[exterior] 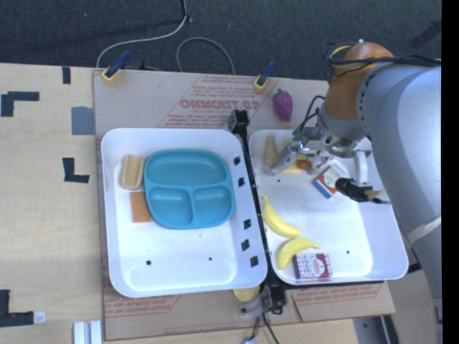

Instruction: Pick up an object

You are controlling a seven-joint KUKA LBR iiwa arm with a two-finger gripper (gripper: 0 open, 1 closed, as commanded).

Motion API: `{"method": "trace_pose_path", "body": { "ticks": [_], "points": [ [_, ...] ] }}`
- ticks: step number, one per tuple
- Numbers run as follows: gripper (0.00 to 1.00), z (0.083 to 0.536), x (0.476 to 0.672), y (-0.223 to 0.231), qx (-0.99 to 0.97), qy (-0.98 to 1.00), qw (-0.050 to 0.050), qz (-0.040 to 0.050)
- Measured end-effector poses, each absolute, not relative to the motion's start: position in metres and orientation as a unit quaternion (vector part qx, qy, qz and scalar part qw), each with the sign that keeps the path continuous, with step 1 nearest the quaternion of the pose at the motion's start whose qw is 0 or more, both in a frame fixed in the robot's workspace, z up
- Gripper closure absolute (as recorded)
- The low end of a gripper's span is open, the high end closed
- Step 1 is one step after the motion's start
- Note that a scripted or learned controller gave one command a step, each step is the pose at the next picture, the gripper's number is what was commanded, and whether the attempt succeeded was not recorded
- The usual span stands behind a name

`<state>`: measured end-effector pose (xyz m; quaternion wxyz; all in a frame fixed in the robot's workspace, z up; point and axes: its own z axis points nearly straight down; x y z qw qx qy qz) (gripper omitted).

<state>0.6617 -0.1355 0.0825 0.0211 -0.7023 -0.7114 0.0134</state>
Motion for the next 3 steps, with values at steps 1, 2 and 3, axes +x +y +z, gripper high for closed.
{"method": "trace_pose_path", "body": {
  "ticks": [1, 2, 3],
  "points": [
    [0.0, 0.083, 0.661, -0.136, -0.704, -0.71, 0.017, 0.0144],
    [0.0, 0.096, 0.663, -0.147, -0.707, -0.707, 0.007, 0.0082],
    [0.0, 0.085, 0.666, -0.16, -0.706, -0.708, 0.01, 0.0033]
  ]
}}
